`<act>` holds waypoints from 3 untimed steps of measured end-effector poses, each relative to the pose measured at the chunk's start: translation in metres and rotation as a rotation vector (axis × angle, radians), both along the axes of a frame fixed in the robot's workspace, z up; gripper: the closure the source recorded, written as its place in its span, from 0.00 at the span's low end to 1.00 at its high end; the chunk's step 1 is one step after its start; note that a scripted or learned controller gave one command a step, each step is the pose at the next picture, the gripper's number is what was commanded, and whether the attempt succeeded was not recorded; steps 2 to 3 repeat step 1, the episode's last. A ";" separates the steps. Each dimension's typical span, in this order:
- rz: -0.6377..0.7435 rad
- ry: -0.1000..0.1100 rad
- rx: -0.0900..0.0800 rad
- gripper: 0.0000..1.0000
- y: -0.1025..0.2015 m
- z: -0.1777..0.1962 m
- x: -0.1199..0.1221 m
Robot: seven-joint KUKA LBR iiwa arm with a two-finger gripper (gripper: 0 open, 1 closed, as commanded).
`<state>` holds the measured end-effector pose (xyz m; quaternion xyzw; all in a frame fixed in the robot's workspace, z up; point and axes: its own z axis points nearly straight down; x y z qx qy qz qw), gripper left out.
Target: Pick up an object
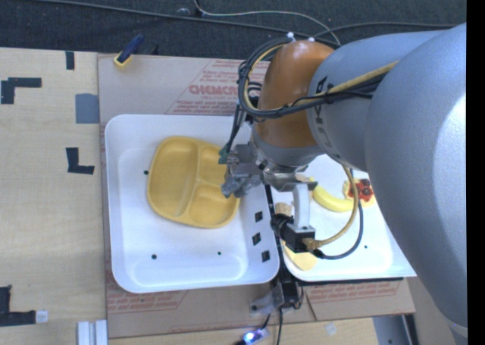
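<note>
The yellow divided plate (189, 182) lies flat in the left bin (125, 207), toward its upper middle, its right edge close to the wall shared with the right bin (379, 256). It sits low and wide, so the only place to take it, I judge, is its raised rim. My gripper (236, 178) hangs right at that right-hand rim, dark parts overlapping the plate's edge. Whether I am open around the rim or closed on it I cannot tell; my wrist and its cables cover the spot, so I claim no hold.

My arm reaches across the right bin, hiding much of it. Beside my wrist there lies a banana (332, 199) with a small red and orange item (362, 190) just next to it, and another yellow piece (301, 260) near the front wall. These are well apart from the plate.
</note>
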<state>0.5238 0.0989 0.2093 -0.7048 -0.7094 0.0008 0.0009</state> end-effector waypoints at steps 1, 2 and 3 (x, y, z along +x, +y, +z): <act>-0.004 0.000 0.000 0.00 -0.003 0.001 0.000; -0.004 0.000 0.000 0.00 -0.003 0.001 0.000; -0.004 0.000 0.000 0.00 -0.003 0.001 0.000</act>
